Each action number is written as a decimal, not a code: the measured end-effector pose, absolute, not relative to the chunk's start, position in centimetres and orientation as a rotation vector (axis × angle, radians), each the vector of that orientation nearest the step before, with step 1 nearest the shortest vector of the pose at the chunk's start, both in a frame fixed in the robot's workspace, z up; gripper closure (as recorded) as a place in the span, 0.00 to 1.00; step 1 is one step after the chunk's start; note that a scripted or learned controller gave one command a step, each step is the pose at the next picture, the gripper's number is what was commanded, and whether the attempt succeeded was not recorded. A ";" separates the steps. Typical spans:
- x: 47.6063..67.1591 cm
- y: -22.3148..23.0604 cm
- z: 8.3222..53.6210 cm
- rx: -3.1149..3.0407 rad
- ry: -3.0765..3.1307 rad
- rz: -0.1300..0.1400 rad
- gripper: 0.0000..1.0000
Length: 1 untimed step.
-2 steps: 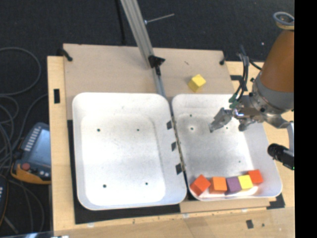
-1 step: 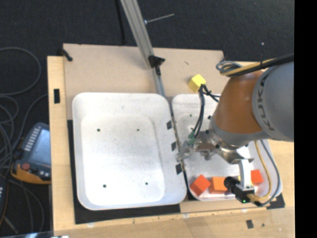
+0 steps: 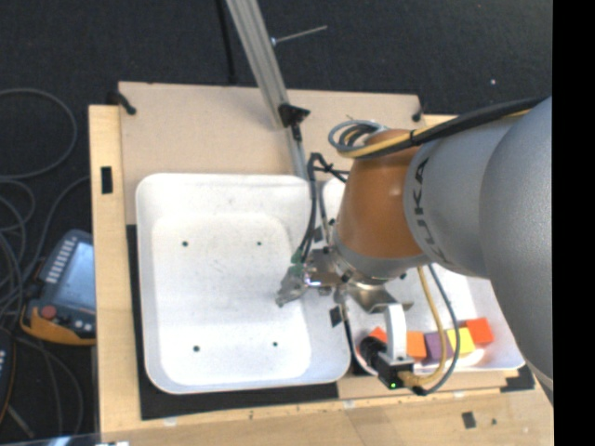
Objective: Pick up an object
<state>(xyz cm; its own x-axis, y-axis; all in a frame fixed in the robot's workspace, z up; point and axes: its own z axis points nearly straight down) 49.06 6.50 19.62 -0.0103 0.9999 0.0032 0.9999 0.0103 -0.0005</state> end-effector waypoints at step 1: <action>48.4 7.4 19.6 -2.215 -2.226 0.000 0.00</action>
<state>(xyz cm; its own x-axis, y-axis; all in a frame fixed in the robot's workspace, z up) 48.43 7.44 19.64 -0.0047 1.0000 0.0010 1.0000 0.0047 -0.0008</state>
